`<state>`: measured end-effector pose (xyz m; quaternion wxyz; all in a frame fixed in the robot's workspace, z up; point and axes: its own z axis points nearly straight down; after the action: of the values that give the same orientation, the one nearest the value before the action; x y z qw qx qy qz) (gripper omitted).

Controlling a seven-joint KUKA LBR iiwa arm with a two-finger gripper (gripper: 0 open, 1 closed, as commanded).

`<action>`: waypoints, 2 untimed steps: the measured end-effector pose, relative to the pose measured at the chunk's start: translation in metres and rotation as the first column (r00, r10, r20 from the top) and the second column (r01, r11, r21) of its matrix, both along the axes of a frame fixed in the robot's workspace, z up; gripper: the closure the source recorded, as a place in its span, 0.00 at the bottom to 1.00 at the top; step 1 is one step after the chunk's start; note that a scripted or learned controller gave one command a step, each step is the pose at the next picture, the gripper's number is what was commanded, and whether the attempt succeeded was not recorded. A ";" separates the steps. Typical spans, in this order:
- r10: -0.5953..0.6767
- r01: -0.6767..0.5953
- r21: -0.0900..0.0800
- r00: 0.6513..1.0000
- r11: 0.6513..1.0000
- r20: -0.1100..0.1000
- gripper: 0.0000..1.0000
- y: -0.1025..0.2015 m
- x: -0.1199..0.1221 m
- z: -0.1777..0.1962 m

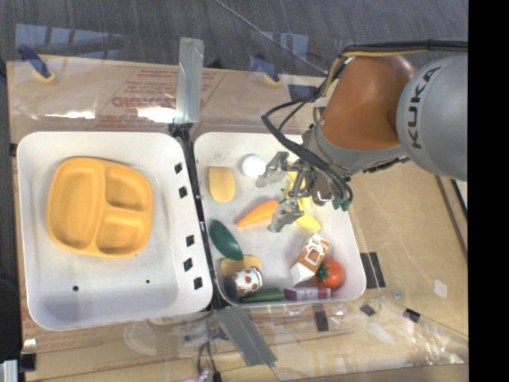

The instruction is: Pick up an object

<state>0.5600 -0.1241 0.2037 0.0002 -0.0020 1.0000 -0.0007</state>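
at the right bin (pixel 352 237) near rim, around six o'clock, we see toys packed tight: a striped ball (pixel 247 280), a green stick (pixel 262 295), a purple bar (pixel 306 294), a tomato (pixel 332 274) and a small carton (pixel 310 258), with the wall close behind them, so we judge little room for fingers there. toward the middle the carrot (pixel 259 213) lies alone on bare floor, just at nine o'clock of our gripper (pixel 283 193), whose fingers (pixel 274 168) are spread wide with nothing between them; we'd judge the carrot the likeliest pick. a dark green leaf (pixel 225 239) sits by the divider. farther, a yellow lump (pixel 222 185) and a white egg (pixel 253 165) rest near the twelve o'clock rim. the left bin (pixel 32 213) holds a yellow tray (pixel 99 206).
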 end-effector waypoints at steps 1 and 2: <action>0.072 -0.072 0.002 0.997 0.997 -0.002 0.00 0.013 0.035 -0.113; 0.080 -0.080 0.001 0.997 0.997 0.004 1.00 0.015 0.037 -0.100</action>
<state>0.5970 -0.1091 0.1035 0.0020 -0.0421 0.9991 -0.0002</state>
